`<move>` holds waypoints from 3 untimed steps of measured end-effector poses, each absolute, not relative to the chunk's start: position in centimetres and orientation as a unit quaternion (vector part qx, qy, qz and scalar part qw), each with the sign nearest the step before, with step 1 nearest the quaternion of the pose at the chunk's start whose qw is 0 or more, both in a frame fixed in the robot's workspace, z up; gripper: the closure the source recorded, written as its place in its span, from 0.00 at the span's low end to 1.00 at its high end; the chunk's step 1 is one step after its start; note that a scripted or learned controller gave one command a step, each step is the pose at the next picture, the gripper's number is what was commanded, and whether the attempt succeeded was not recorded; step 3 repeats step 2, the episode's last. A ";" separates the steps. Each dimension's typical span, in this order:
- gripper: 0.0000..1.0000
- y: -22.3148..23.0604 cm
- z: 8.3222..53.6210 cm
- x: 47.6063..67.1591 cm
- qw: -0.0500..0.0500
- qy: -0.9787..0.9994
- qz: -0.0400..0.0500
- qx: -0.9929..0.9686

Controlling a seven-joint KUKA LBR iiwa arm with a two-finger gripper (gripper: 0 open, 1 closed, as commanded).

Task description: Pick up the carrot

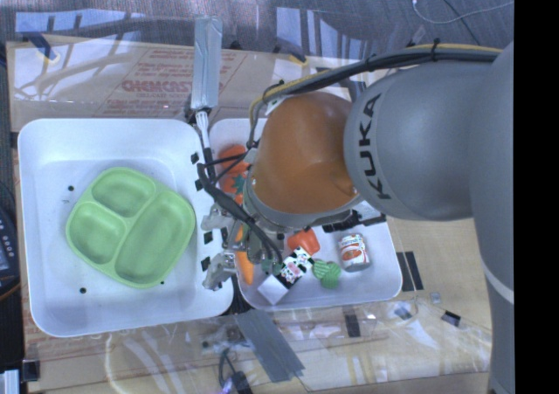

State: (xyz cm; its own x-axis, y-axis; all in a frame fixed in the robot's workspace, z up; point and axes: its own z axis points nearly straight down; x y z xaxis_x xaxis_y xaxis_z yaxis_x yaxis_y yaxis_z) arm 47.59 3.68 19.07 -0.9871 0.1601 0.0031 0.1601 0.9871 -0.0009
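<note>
A green divided plate (131,226) lay in the left bin (39,296), well apart from everything else; in the right bin (384,283) the arm (419,148), grey with its orange band (301,156), hung over most of the contents and blocked the view of them; the gripper (229,263) sat low at that bin's left wall, and whether it was apart or closed could not be told. The carrot (246,268), a short orange piece, lay just beside the gripper near the bin's left front; other orange pieces (229,159) showed further back under the band. Right of it sat a black-and-white cow toy (297,266), a green piece (328,273) and a small red-labelled can (353,252). The bins rested on a taped cardboard-covered bench (113,78).
</note>
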 end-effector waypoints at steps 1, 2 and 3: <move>0.00 4.8 26.6 47.8 -0.002 -0.970 0.000 -0.245; 0.00 9.5 19.0 51.5 0.003 -0.959 0.002 -0.284; 0.00 9.5 19.0 51.5 0.003 -0.959 0.002 -0.284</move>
